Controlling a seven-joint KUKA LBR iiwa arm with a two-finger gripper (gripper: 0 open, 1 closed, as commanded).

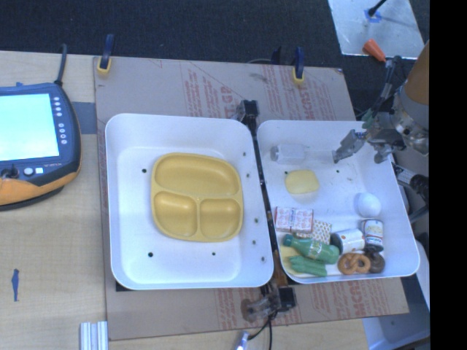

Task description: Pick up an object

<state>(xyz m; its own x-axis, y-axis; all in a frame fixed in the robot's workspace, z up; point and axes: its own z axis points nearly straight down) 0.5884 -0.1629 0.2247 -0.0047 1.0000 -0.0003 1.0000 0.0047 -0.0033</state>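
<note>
Hovering over the right bin point(408, 217) — gripper point(363, 146) up top. Fingers point(344, 150) apart, clamping nothing — yellow block point(301, 181) just below.

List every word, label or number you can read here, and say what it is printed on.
Nothing can be read with certainty.
Brown board under the bins: red print, too blurred to read.
Small cartons: red and white pattern, too small.
Small jar: label, too small.
Handheld pendant: screen washed out, button marks too small.
</note>
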